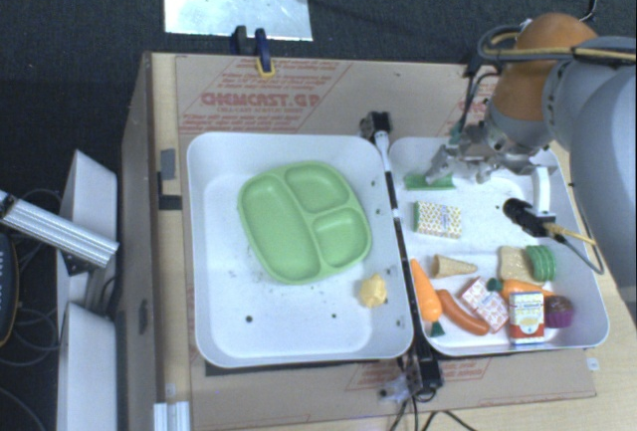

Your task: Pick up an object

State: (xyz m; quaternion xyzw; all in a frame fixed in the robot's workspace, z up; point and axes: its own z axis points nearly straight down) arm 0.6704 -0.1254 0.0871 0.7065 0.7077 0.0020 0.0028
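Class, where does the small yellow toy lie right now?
The small yellow toy lies in the left bin, near its lower right corner, just below the green divided plate.

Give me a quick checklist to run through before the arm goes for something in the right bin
1. Gripper is over the right bin, at its far end: ok.
2. Finger state: cannot tell, the wrist hides it.
3. Gripper free of any load: cannot tell.
4. Nearest target, the flat green piece, lies apart from other items near the bin's left wall: ok.
5. Near-end cluster, carrot, sausage, cone and small red carton, is packed tight, so a clean single grasp there looks unlikely: not ok.
6. Left bin holds the green divided plate and a yellow piece, out of the arm's way: ok.
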